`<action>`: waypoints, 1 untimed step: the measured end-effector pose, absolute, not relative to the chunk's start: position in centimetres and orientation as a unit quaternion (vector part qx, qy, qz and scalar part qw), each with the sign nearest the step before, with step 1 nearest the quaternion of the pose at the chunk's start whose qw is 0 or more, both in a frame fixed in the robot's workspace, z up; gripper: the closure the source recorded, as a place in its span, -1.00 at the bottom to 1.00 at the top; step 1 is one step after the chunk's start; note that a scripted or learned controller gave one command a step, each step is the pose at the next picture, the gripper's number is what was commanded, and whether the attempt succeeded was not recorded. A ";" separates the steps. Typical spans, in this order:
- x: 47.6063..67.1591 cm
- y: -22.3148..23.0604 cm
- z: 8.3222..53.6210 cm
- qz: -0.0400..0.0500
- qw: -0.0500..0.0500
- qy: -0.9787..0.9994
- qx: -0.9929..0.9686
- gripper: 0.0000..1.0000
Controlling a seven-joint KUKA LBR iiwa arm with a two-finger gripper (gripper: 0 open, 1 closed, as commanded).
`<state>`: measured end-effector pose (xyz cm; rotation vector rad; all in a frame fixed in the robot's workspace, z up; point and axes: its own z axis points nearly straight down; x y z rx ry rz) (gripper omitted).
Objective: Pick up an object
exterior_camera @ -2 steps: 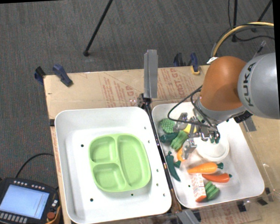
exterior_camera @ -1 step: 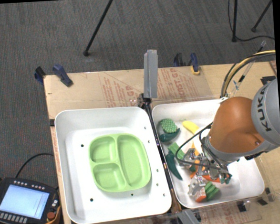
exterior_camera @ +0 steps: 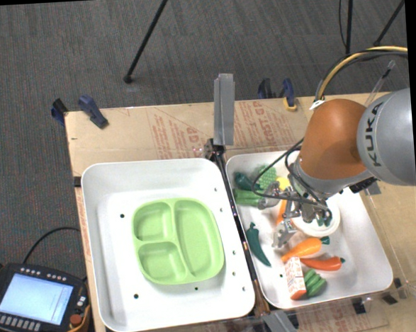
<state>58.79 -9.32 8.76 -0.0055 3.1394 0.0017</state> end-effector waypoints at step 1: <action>58.9 -9.2 9.7 0.001 0.002 1.000 -0.003 1.00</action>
